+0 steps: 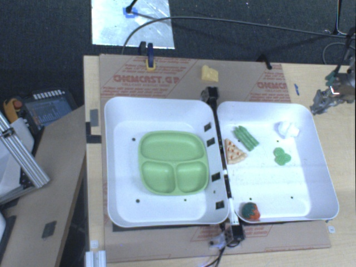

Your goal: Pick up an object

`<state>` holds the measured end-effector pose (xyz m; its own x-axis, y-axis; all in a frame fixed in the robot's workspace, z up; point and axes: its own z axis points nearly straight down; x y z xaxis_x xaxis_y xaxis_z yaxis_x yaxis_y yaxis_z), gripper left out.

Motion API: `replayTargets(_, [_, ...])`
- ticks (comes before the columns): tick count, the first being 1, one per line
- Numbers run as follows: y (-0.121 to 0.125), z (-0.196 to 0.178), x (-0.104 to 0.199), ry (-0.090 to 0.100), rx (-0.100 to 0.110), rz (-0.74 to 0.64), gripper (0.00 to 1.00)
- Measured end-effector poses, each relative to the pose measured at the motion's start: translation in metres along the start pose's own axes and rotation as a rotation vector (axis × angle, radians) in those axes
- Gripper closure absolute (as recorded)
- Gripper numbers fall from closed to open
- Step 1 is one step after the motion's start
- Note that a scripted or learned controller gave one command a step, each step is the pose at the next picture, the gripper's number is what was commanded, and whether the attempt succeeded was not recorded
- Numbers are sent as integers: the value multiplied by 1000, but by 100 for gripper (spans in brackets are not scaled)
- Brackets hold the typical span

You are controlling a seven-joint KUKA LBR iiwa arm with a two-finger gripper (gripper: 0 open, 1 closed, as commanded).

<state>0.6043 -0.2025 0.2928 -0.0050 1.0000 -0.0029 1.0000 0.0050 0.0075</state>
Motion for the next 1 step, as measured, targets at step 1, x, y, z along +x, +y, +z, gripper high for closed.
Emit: replayTargets(1, [0, 1, 47, 4, 5, -4, 100])
